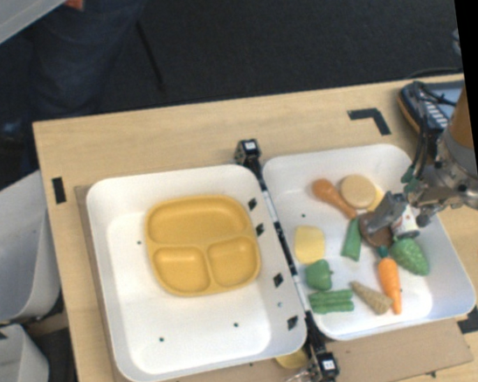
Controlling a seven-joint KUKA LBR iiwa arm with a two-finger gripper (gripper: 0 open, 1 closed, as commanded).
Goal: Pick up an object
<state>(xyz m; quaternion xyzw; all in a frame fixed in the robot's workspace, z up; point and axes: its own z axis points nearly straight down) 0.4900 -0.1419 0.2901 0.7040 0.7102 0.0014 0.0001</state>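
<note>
Green pea pod [351,240] lies in right bin [307,176], long axis near-vertical, top tilted right. Gripper [385,222] just beside it; finger state can't tell.

Robotics lab: wooden surface [170,138] with black corner markers, two clamped white bins [138,350], toy food [390,283] at 4 o'clock.

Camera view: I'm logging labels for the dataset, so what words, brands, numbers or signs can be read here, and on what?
None can be read.
The yellow tray, the two white bins and the toy foods show no print.
The black marks on the bench are plain corner shapes, not writing.
</note>
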